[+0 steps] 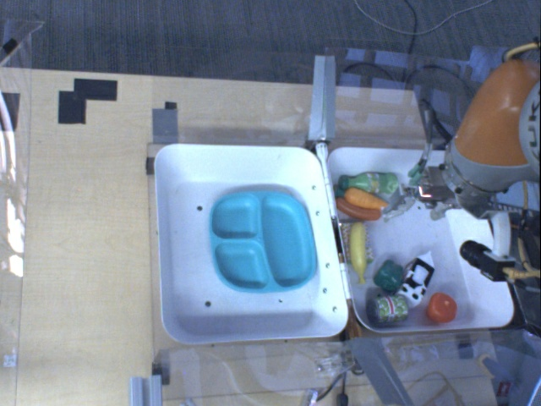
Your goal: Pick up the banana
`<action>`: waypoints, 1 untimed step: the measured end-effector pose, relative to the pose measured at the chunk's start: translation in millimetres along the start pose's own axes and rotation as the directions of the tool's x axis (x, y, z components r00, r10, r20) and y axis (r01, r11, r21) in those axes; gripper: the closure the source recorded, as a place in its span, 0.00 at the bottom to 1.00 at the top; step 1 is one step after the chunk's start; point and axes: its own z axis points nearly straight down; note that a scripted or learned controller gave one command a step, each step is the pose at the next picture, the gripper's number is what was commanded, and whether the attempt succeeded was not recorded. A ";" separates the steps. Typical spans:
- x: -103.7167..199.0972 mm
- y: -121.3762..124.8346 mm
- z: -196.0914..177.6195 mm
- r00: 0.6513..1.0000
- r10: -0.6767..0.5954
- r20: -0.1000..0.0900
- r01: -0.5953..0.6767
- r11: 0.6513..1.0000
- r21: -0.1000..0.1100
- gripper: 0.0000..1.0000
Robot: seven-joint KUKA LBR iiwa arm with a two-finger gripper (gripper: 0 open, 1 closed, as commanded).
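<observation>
the arm's gripper (404,200) hung over the upper part of the right bin (473,311), near the toy carrot (365,199), with nothing seen between its fingers; whether they stood wide or narrow could not be told. the one banana (358,252) lay lengthwise against the bin's left wall, apart from the gripper, so the pickup looked unstarted. one green bottle (369,182), one teal cup (389,275), one tin (387,309) and one red ball (440,308) shared that bin. one blue divided tray (262,239) sat in the left bin (182,227), likely as a drop spot.

Glossy white plastic bins (186,311), pale wooden bench (84,252)
</observation>
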 end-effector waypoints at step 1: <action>9.9 -40.8 75.9 0.935 0.355 -0.004 -0.355 0.935 -0.020 0.00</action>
